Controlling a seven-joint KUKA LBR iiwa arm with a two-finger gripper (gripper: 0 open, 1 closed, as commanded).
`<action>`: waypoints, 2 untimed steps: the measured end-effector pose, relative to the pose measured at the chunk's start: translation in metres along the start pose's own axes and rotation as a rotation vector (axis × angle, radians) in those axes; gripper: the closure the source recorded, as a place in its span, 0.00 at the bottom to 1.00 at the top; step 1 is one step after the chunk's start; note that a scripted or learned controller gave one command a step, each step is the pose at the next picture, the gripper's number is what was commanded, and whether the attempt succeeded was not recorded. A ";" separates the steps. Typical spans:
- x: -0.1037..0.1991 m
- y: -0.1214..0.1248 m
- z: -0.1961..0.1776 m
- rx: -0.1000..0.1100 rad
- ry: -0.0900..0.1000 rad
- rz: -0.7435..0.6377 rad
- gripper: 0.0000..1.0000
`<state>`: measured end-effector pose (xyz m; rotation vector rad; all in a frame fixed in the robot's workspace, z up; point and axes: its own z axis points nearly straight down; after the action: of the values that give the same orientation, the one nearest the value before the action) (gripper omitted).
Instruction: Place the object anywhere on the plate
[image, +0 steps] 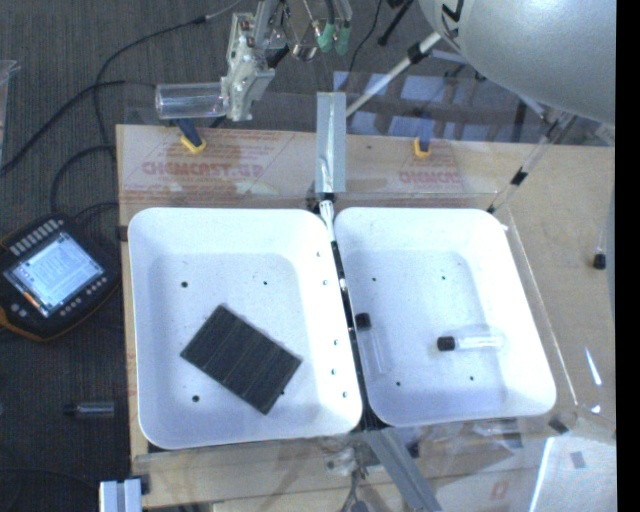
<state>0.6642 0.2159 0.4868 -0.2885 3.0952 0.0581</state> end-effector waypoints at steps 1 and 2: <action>-0.001 0.000 -0.010 -0.002 -0.004 0.001 1.00; -0.002 0.001 -0.020 -0.004 -0.008 0.001 1.00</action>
<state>0.6659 0.2161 0.5067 -0.2854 3.0878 0.0658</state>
